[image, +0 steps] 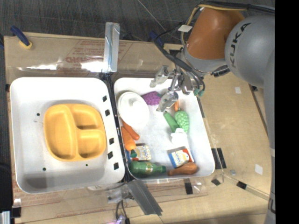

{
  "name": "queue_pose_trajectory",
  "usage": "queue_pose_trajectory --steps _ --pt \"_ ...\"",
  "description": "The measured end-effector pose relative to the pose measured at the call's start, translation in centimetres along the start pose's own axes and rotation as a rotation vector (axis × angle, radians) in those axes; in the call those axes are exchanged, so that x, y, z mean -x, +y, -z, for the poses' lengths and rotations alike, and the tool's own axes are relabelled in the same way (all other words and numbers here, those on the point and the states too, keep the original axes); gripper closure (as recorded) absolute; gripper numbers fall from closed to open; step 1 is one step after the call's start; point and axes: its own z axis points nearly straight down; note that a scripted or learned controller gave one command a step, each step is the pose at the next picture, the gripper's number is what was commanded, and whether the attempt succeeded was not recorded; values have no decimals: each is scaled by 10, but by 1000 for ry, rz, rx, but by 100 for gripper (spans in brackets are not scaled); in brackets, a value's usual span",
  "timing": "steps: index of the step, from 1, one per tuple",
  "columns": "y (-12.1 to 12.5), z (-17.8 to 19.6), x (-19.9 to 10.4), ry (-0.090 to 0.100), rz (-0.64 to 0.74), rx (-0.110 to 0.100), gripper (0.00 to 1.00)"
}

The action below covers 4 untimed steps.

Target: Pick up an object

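hand (169, 97) hovers touching the green toy (178, 120).

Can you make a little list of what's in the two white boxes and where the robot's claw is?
left bin: yellow divided tray
right bin: white bowl, purple toy, green bumpy toy, green bottle, small cartons, orange pieces
claw: over the right bin's far end, near the purple toy
arm: reaches in from the right

bright, even light; taped glare

One fixed overhead camera looks slantwise down on both bins (14, 125).
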Motion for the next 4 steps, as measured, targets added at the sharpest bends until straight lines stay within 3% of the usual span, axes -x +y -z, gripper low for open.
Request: queue_pose_trajectory --steps 1,2,3,4 --pt "-27 -119 -18 0 -18 0 0" --pt "-76 -117 -21 -3 22 -1 0" --pt "-76 -118 -13 7 64 -1 0" --pt "-74 -118 -44 -2 84 1 0"
